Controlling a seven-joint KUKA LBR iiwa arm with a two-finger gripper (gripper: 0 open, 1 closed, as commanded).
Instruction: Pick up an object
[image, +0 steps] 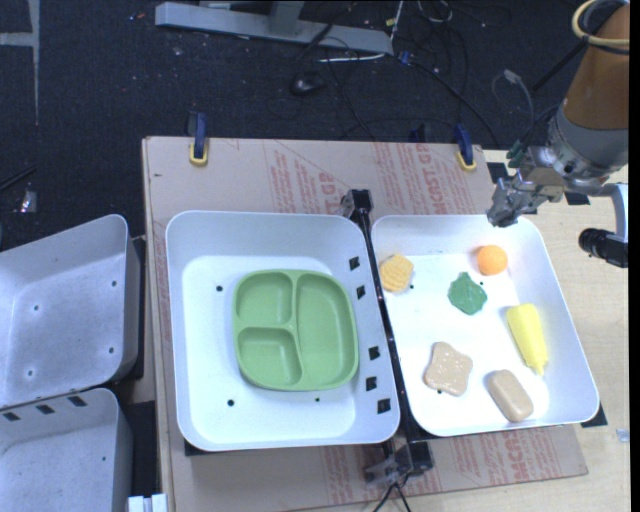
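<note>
bench (260, 165): brown board | left white bin (190, 300) | right white bin (565, 330) | touching, side by side

Even overhead light is washing my bench; the white bins (270, 235) are glaring near blown-out, with soft short shadows under the rims. The dark floor (90, 70) is showing grainy noise. My orange band (603, 70) is blurring slightly at the frame corner.

I see a green tray (296, 330) in a white bin (190, 300); an orange ball (491, 260), yellow corn (527, 337) and green broccoli (466, 294) below the jaws.
</note>
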